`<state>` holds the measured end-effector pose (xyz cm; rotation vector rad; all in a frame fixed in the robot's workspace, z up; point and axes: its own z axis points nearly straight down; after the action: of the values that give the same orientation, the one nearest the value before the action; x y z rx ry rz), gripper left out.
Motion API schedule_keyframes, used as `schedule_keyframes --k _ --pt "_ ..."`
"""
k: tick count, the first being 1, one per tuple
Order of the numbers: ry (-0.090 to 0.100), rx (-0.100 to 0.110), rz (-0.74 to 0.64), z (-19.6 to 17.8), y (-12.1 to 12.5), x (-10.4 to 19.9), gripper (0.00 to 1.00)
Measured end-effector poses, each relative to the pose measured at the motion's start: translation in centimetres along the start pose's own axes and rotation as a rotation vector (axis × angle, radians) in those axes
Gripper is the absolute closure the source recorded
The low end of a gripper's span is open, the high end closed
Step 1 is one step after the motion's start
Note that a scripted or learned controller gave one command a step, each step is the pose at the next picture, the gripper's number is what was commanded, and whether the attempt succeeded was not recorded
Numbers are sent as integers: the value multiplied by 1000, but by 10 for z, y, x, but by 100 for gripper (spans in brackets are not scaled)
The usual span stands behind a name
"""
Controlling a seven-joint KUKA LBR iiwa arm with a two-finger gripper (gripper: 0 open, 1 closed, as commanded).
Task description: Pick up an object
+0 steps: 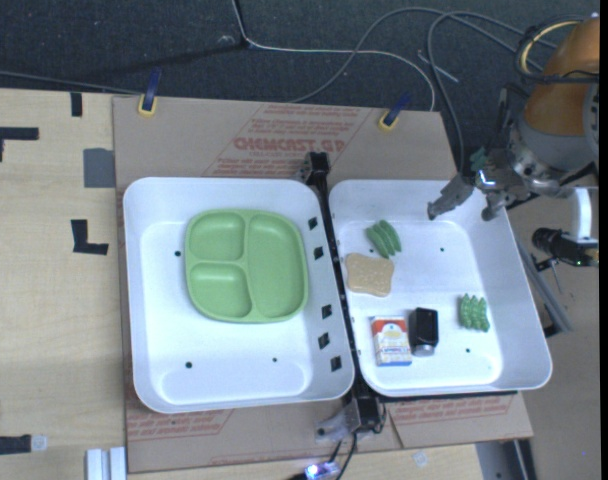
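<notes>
Position of my gripper (472,200): above the far right corner of the right bin (504,298), near its far rim. My two fingers (446,204) are spread wide apart, pointing down toward the bin, with nothing between them.

Contents of the right bin — five items, all lying on its floor and apart from my fingers:
- green pod-shaped piece (385,237), far left area, nearest to my gripper;
- tan bread-like slice (369,275), just near of the green pod;
- small red and white box (390,342), near left area;
- black block (424,329), touching or just beside the box on its right;
- small green bumpy cluster (473,312), by the right wall.

Contents of the left bin (154,298) — one light green divided plate (247,266) with three compartments, lying flat in the middle.
</notes>
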<state>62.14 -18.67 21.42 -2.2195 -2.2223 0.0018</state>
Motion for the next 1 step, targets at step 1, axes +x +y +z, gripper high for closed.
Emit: schedule_keyframes --k 1 --pt "-1 1 0 62 1 0 0"
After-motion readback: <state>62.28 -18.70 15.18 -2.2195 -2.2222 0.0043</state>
